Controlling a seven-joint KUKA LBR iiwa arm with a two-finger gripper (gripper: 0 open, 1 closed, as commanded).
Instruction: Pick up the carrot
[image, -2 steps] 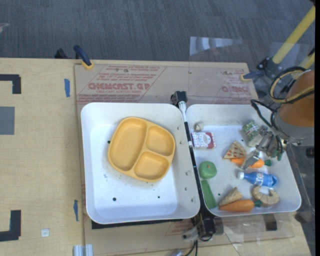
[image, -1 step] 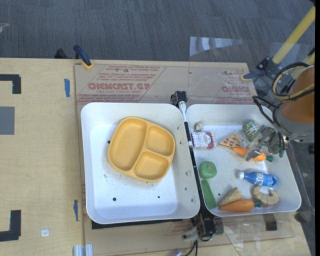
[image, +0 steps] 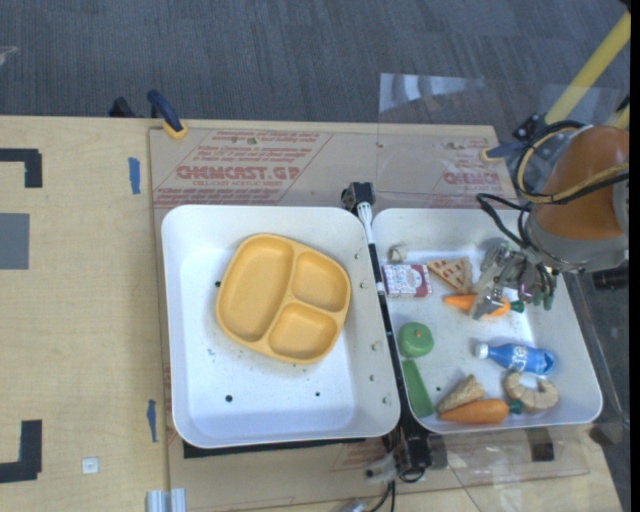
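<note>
While jaws sit over small carrot, can't tell if gripping.

We see a robotics lab or test cell, not a home or a kitchen. The work surface is a plain plywood bench marked with black tape corners and strips of blue tape. A cardboard sheet printed with a maker's name in red lies under two white bins, which are joined by a black clamp. The food in the right bin is toy plastic, and a yellow divided plate sits alone in the left one. Bundled cables loop around the arm's orange band, and grey carpet covers the floor beyond the bench.
</note>
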